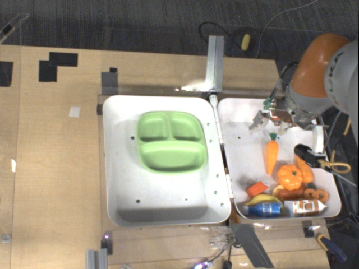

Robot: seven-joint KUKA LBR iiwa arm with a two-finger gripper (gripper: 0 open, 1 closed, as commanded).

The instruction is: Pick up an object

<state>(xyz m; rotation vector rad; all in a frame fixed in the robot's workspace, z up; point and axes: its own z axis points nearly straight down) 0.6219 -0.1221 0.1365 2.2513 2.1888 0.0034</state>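
Claw over the right bin, carrot just below it.

Left bin (118, 150) carries a green divided tray (170, 140). In the right bin (241, 114), the arm reaches in from the right, claw (270, 122) hanging at the upper half, spread wide, nothing between its fingers. The carrot (271, 156) lies just beneath, upright, apart from it. Bare floor lies left of the carrot; toys crowd the lower right corner.
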